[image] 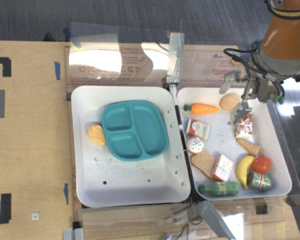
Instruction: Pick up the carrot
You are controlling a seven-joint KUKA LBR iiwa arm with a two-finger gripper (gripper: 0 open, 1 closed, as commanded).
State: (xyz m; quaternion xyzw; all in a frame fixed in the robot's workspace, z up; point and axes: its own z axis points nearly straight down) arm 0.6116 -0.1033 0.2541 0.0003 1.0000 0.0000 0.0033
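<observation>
None of the task looks done: the carrot (204, 109) lies untouched near the back of the right bin (280, 149), beside a tan egg (230, 101). Our end effector (245, 104) hangs just right of that; we cannot tell its opening, and it carries nothing we can see

Orange carrot (203, 109) (green-tipped) lying flat, right bin's top.
</observation>
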